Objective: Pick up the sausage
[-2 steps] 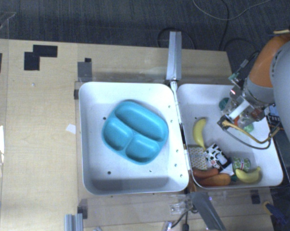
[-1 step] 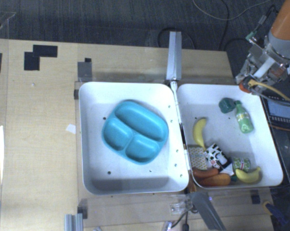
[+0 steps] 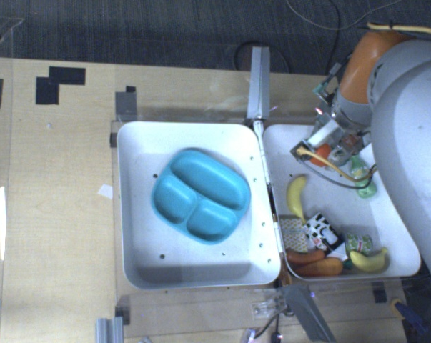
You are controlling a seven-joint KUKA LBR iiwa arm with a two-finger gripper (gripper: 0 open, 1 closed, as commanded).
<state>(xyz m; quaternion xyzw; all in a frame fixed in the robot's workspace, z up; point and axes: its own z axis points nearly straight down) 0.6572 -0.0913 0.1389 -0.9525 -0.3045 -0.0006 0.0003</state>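
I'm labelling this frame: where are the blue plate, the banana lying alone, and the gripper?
blue plate [image 3: 201, 195]: camera view, centre where its compartments meet.
banana [image 3: 296, 199]: camera view, middle of its curved body.
gripper [image 3: 316, 153]: camera view, between its fingertips.

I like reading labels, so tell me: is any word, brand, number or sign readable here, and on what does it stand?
None can be read.
Black-and-white patterned item in the right bin: pattern only, no legible letters.
Green packet nearby: any print is too small and blurred.
Black marks on the bench: plain shapes, not writing.
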